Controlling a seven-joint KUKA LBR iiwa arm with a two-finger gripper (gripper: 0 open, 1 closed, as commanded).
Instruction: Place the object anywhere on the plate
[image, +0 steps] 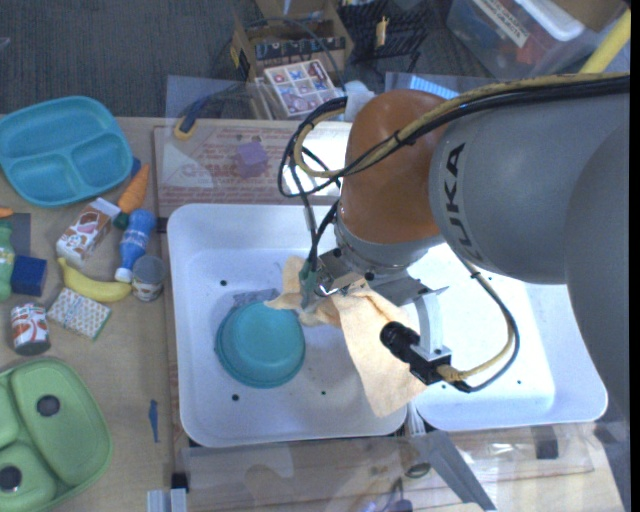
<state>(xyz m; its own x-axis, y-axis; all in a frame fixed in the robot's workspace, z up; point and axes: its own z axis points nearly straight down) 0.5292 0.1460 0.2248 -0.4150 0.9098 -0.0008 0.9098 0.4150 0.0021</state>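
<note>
- Reaching in from the right, the grey arm with its orange band (395, 170) hanging over the left shallow white bin (200, 240).
- Sitting low near the bin's middle, the two-finger gripper (322, 283), right at the top edge of a crumpled pale yellow cloth (375, 345).
- Cloth bunching up around the jaws and looking pinched between them, though the wrist is hiding much of the grasp.
- Draping down and to the right, the rest of the cloth, spilling over the bin's right wall toward the second white bin (540, 370).
- Lying just left of the gripper on the bin floor, a round teal plastic plate (261, 345), its right rim touching the cloth's folded corner.
- Resting on the worktop to the left: a blue divided tray (65, 150), a yellow banana (92, 283), a green moulded tray (45, 430).
</note>
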